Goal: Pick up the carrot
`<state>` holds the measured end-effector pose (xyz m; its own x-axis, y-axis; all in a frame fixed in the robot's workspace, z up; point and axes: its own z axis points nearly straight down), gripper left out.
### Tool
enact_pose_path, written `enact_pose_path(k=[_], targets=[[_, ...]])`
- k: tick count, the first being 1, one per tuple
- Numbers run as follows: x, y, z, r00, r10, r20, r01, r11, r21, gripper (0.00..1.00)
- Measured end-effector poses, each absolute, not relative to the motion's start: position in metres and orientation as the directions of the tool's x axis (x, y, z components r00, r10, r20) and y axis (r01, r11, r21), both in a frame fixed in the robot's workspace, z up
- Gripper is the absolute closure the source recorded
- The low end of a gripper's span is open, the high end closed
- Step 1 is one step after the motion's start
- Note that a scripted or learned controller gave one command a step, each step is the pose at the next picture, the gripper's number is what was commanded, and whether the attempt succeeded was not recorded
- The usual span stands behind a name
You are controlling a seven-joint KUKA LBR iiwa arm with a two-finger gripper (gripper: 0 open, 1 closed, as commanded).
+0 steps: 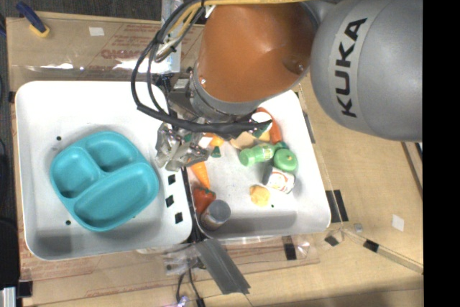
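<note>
Teal and three-sectioned, a plate (104, 180) lies in the left bin (32, 154), toward that bin's 6 o'clock side. Brown cardboard (93, 47) lies on the table (402, 226) beyond the bins, at 12 o'clock from the plate.

At 3 o'clock from the plate, the gripper (176, 147) hangs low over the wall between the two bins, below the orange band (251, 47) of the arm (374, 61). Whether it is spread or pressed together cannot be told from this angle, and nothing can be seen held in it.

Just beside the gripper, at its 4 o'clock, the carrot (199, 172) lies in the right bin (309, 198), hard against that bin's left wall. Its long axis runs roughly from 11 to 5 o'clock, with the thick end nearest the gripper and the narrow end pointing toward 5 o'clock. At the tip sits a red piece (203, 198), and just past that, a grey cylinder (218, 212).

Further right are a green bottle (255, 153), a yellow piece (259, 194), a green piece (286, 158) and a white can (280, 182) clustered mid-bin. An orange piece (274, 130) lies at their 12 o'clock, partly under the arm.
</note>
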<state>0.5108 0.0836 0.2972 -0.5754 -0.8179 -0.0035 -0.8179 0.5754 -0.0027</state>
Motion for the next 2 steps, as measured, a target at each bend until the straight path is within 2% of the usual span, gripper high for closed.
enact_pose_path(k=[1,2], targets=[[0.544,0.139,0.243,-0.447,-0.895,0.001,-0.895,0.447,0.003,1.0],[0.496,0.083,0.227,-0.406,-0.914,0.001,-0.914,0.406,0.001,1.0]])
